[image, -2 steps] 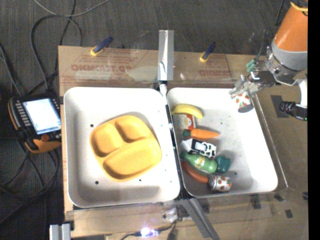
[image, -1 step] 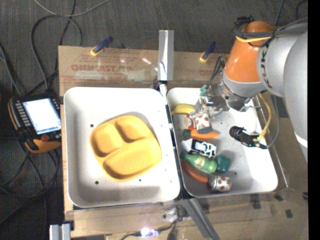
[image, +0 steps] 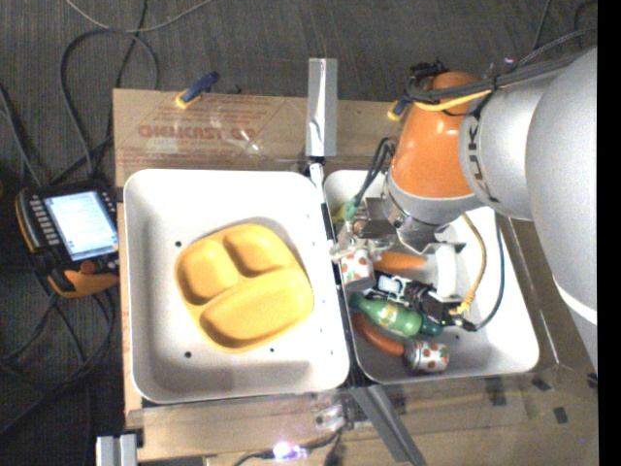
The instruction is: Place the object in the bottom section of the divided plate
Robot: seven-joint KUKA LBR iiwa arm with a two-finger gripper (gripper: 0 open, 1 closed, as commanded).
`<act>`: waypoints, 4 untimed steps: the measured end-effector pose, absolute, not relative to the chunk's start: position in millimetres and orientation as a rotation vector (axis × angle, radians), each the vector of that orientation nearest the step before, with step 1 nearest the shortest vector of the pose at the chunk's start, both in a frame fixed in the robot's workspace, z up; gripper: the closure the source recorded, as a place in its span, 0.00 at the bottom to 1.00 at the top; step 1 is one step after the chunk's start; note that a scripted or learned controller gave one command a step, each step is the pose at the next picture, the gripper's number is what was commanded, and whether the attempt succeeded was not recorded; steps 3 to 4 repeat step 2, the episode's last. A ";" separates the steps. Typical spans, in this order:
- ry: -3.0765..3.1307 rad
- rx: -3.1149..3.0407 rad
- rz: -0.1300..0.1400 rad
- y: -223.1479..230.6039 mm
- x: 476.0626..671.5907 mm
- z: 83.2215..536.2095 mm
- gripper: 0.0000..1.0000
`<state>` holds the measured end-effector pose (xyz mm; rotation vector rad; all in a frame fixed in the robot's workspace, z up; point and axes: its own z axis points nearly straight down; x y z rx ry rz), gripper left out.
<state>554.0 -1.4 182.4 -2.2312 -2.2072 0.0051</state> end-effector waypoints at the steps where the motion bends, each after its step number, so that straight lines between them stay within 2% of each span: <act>1: -2.550 -1.828 0.004 55.5 532.6 182.5 1.00; 2: -2.549 -1.830 0.003 55.0 532.7 182.5 0.00; 4: -2.549 -1.830 0.003 55.0 532.7 182.5 0.00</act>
